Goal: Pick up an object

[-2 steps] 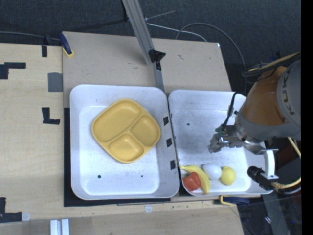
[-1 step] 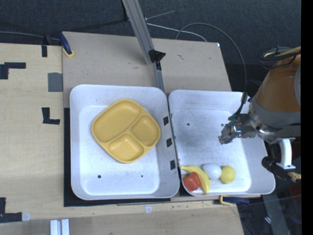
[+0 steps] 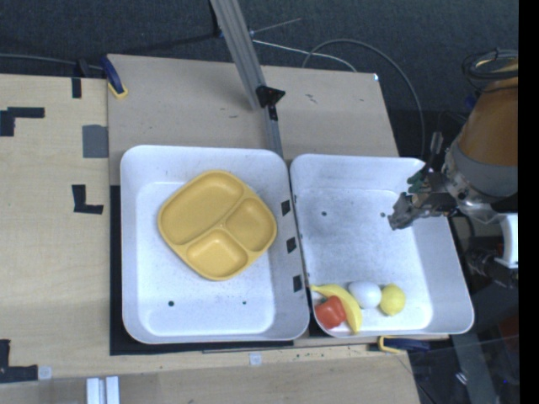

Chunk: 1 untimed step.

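A pale wooden bench (image 3: 50, 225) carries two shallow white bins side by side, with dark floor beyond its far edge. The left bin (image 3: 143, 305) holds a yellow divided plate (image 3: 217, 224), lying flat a little toward the far side. The right bin (image 3: 442, 297) has its things gathered along the near wall: a red pepper (image 3: 331, 311) touching a yellow banana (image 3: 344, 300), a white egg-shaped ball (image 3: 365, 293) just beside that, and a small yellow lemon (image 3: 392, 300) to the right of the ball. The grey arm (image 3: 488, 146) reaches in from the right, and its gripper (image 3: 402, 213) hangs over the far right part of the right bin, well apart from the cluster. Whether the fingers are released or clenched cannot be told; nothing shows between them.
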Tool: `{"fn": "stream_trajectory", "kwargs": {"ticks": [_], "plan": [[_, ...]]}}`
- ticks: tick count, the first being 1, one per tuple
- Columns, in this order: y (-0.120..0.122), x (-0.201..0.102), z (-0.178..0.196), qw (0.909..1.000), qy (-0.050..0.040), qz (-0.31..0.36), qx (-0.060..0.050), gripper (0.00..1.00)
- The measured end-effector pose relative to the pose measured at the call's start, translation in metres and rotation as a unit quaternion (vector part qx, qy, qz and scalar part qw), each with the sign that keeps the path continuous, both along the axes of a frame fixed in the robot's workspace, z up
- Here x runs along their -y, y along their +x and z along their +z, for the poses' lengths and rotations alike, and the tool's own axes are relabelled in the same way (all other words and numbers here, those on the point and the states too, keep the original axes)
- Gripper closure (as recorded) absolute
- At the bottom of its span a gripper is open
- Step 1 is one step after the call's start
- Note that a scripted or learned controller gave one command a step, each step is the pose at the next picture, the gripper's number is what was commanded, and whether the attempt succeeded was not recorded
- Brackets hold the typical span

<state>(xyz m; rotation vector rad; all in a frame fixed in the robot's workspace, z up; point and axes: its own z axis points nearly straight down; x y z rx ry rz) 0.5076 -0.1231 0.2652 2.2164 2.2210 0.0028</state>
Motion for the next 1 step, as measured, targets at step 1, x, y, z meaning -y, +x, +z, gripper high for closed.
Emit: {"fn": "stream_trajectory", "kwargs": {"ticks": [1], "plan": [[0.0079,-0.0522,-0.0143,1.0000,0.0014,0.002,-0.003,1.00]]}}
